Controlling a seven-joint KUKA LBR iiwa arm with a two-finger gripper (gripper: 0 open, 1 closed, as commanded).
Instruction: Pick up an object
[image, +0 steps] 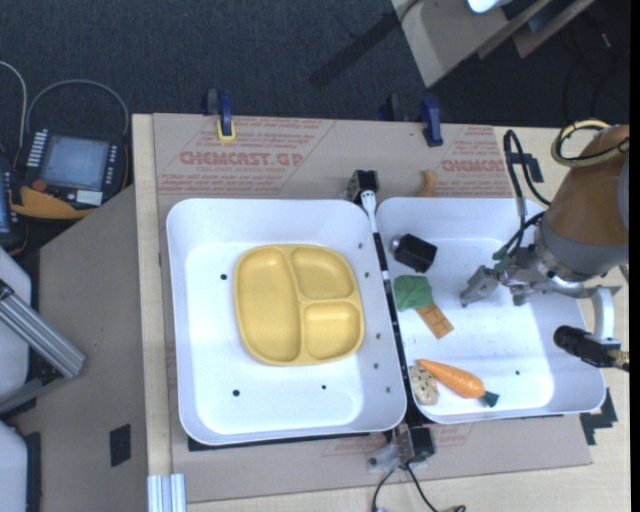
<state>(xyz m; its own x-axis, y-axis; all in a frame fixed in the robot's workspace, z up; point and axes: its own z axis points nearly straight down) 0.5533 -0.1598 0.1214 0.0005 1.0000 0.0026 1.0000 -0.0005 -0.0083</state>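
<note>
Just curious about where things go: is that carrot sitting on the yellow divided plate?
No, the carrot lies in the right bin, while the yellow plate sits in the left bin.

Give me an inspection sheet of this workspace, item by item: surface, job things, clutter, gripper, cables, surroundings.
Surface: cardboard-covered bench bearing left bin and right bin.
Job's things: in the right bin, black block, green piece, tan strip, carrot toy, speckled piece.
Clutter: yellow divided tray in the left bin.
Gripper: gripper over the right bin, nothing seen between its fingers.
Cables: black cable beside the arm.
Surroundings: screen pendant on dark floor.
</note>
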